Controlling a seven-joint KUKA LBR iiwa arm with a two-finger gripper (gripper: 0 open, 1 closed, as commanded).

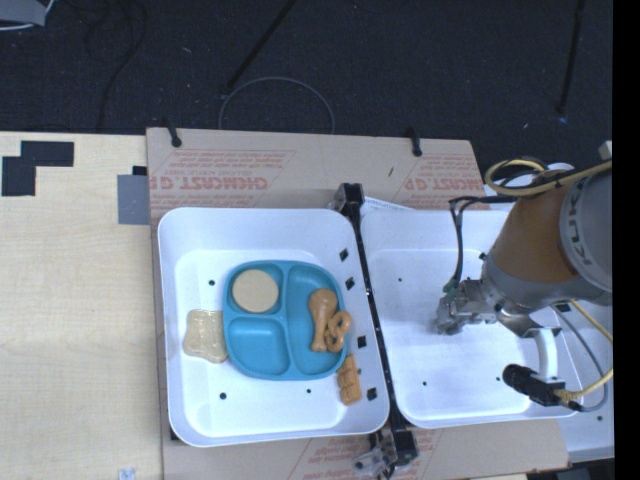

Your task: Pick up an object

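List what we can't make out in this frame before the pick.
- claw: small and dark under the wrist in the camera view; finger state unreadable.
- right bin: its right part is covered by the arm.
- tan piece beside the blue tray: too small to identify.

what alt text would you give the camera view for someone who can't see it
A grey arm's tool hangs over the right white bin. The left white bin holds a blue divided tray with a round cracker and a pretzel-like piece.
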